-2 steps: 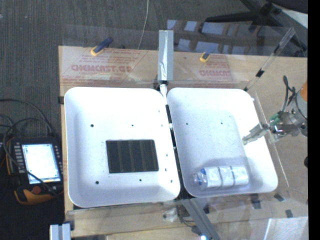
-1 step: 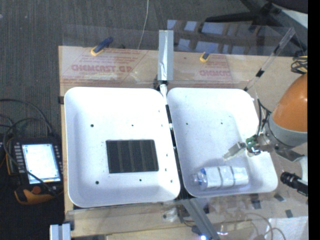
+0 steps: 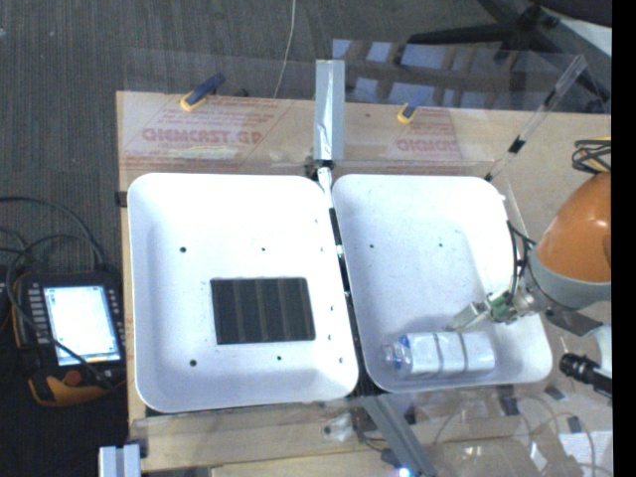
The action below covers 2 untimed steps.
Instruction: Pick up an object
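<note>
A clear plastic bottle (image 3: 440, 354) with a blue cap end lies on its side near the front edge of the right bin (image 3: 417, 227). A dark ribbed rectangular pad (image 3: 262, 310) lies flat in the left bin (image 3: 179, 217). My gripper (image 3: 484, 313) reaches in over the right bin's right side, just above and to the right of the bottle. It sits low, close to the bin floor, with a small green part on it. Nothing shows in its grasp. The orange band of the arm (image 3: 581, 232) is behind it at the right.
A tablet-like controller (image 3: 78, 324) with cables lies on the floor to the left. Yellow and blue clamps (image 3: 202, 91) hold the board behind the bins. A grey post (image 3: 329, 112) stands at the back between the bins.
</note>
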Tool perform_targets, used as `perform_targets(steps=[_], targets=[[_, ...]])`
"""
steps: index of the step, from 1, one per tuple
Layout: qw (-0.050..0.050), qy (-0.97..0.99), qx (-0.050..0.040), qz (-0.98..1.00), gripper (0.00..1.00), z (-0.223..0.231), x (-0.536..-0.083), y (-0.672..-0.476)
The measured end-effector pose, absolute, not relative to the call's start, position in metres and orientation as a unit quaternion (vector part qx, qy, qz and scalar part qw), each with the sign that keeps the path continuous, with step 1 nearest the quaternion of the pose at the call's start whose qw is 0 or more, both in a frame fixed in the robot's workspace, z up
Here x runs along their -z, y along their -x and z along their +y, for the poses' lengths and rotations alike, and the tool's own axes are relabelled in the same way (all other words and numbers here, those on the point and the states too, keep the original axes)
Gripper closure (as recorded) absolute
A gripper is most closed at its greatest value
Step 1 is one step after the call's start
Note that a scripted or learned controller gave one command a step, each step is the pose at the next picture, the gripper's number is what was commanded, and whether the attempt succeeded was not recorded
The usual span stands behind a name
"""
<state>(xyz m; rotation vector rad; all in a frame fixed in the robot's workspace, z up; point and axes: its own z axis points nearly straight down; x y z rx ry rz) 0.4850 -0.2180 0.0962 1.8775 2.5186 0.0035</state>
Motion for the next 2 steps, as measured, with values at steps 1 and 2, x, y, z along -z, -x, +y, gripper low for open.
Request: perform_targets(steps=[1,2], targets=[[0.001,-0.733,-0.0015,0.680,0.00,-0.181,-0.096,-0.486],[0.001,-0.834,0.0016,0.551,0.00,-0.196,-0.194,-0.517]])
